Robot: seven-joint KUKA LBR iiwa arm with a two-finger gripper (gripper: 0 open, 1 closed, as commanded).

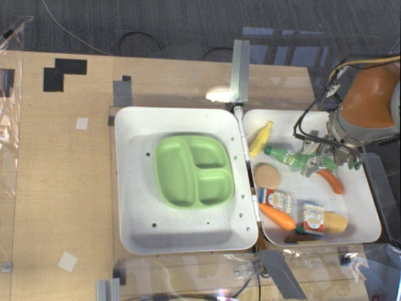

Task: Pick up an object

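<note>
- Camera view: the grey arm with its orange band [371, 99] comes in from the right and hangs over the far right part of the right bin [369, 221]; the gripper [326, 162] points down among the toys there.
- Whether the gripper is wide or narrow, I cannot tell; its tip is a tangle of dark metal and cables, and nothing is plainly seen between its parts.
- A green bottle [289, 156] lies on its side just left of the gripper, its right end touching or tucked under the tip.
- A red-orange sausage-shaped toy [332, 182] lies just below and right of the gripper, slanted.
- A yellow banana [260, 138] lies further left and a little above, near the bin's left wall.
- A round tan piece [267, 176] sits left and below the gripper, past the bottle.
- A small printed carton [278, 200] and an orange carrot [277, 217] lie lower left, close together.
- A second small box [313, 218], with a tan-yellow piece [335, 222] touching its right side, sits well below the gripper near the bin's near wall.
- The left bin [135, 231] lies well left of the gripper and holds a green divided plate [194, 171].
- Both bins rest on the pale wooden worktop [56, 187].
</note>
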